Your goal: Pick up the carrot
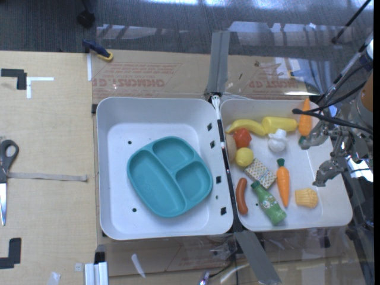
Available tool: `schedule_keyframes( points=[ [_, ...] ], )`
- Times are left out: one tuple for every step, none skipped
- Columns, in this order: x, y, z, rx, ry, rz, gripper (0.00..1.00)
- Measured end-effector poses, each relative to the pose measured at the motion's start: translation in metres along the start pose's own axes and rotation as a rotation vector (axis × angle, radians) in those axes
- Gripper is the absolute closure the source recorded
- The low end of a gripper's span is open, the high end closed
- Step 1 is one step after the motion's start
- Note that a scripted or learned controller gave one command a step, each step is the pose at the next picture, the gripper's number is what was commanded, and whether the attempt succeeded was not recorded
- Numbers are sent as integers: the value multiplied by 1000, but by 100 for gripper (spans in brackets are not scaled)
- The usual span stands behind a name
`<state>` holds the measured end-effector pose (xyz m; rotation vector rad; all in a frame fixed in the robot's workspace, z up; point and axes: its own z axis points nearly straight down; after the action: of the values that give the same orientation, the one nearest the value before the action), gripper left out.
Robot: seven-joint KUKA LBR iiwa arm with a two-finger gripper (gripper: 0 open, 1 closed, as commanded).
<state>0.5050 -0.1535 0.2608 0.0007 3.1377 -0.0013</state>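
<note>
Scissors (pixel 6 177) lie on the tan bench (pixel 47 159). The left bin (pixel 107 218) holds a teal tray (pixel 169 176); the right bin (pixel 332 215) holds toy food, the carrot (pixel 283 184) lying beside a green bottle (pixel 268 203). The gripper (pixel 320 159) hovers near its right rim, fingers spread, gripping nothing.

Single fixed cam, mounted above the counter (pixel 47 135), looking down at a slant. Top of frame is the far side: a strip of dark floor beyond the counter edge. Mid-range framing, both white bins fully in shot: left bin (pixel 113 123) sits about center, right bin (pixel 332 212) runs toward the right edge. Arm (pixel 356 76) comes in from frame right. Bare counter with scissors (pixel 6 177) fills the left third. No second view, so no overlap.
</note>
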Motion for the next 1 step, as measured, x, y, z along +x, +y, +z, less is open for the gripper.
schedule_keyframes(
  points=[
    [-12,-18,128,-1,2,-2,0]
  ],
)
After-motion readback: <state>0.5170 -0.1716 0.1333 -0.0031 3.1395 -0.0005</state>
